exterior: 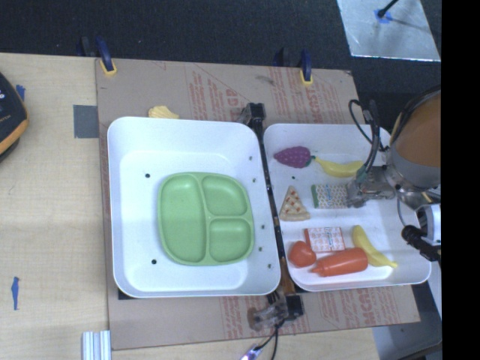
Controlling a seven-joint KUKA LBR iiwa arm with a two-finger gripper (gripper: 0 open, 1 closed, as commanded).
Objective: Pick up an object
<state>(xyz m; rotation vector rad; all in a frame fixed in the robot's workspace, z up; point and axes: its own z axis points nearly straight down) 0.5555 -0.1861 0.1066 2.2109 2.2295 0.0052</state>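
Nearest the camera, at the bottom edge of the bench, a small clip with wires (271,315) sits on the brown cardboard sheet (187,96), just below the seam between the two bins. Above it the left bin (127,201) holds a green divided plate (205,217) lying flat near its middle, three compartments facing up. The right bin (409,272) carries the toy food: along its near side an orange-red carrot-like piece (343,262) lies lengthwise, with a red tomato (301,254) touching its left end and a yellow banana (370,246) just beside its right end. A small white and red box (325,239) lies just above the carrot piece. Farther back sit a pizza slice (293,205), a greenish patterned packet (328,195), a purple bunch of grapes (294,157) and a second yellow banana (337,167) next to the grapes. The arm comes in from the right, its orange band showing at the frame's edge, and the gripper (361,193) hangs low over the right bin just beside the patterned packet's right end; I cannot tell how its pincer stands, since it is dark and blurred there. A yellow object (162,112) lies on the cardboard behind the left bin.
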